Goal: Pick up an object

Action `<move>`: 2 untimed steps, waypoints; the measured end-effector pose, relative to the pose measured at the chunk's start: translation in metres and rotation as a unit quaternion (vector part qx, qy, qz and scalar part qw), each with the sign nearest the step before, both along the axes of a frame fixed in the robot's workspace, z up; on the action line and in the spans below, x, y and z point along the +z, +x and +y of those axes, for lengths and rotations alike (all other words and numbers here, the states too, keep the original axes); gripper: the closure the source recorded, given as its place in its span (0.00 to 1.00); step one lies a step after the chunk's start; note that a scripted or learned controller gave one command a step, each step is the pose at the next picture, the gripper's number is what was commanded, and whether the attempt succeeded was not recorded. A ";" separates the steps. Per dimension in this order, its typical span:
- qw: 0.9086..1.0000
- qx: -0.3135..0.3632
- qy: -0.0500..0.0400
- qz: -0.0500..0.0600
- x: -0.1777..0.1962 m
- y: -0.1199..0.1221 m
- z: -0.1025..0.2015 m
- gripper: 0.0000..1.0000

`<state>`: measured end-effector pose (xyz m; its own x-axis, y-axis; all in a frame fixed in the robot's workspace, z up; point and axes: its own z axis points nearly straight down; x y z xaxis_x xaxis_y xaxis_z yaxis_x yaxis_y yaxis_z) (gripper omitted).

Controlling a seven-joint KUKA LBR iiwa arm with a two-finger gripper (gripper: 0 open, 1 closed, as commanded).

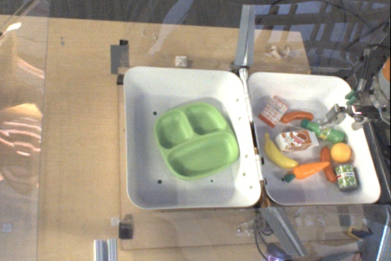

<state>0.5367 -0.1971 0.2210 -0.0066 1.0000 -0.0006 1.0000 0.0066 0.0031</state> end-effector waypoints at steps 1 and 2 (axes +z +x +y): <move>0.999 -0.038 0.000 0.001 -0.111 0.036 -0.008 0.00; 0.998 -0.063 -0.002 -0.006 -0.128 0.073 -0.003 0.00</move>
<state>0.6102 -0.2003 0.0927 0.1196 0.9928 -0.0039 0.9927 -0.1195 0.0161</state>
